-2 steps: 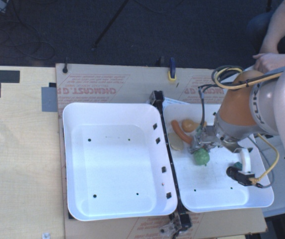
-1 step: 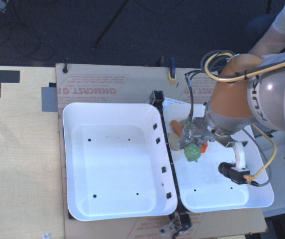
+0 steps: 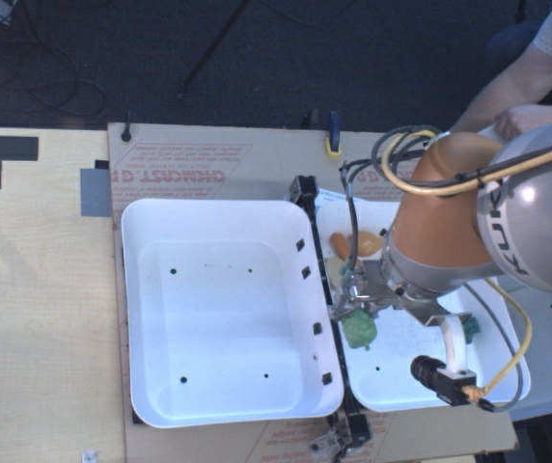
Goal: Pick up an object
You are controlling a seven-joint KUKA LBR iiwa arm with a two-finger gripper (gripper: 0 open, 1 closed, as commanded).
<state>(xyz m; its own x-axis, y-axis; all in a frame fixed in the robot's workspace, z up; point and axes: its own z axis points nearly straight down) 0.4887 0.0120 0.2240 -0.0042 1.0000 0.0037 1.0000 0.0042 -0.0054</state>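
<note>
Gripper [image 3: 351,300] poised just above green object [image 3: 360,331] at right bin's [image 3: 401,394] left wall; finger state cannot be told. Good practice: descend vertically, centre on the object, keep clear of the wall.

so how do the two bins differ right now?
The left bin has a bare white floor in view; the right bin holds a green object and an orange object. The arm hangs over the right bin, not the left. Both are shallow and white.

One fixed camera looks down (at a slant) over both white bins [image 3: 131,307].
</note>
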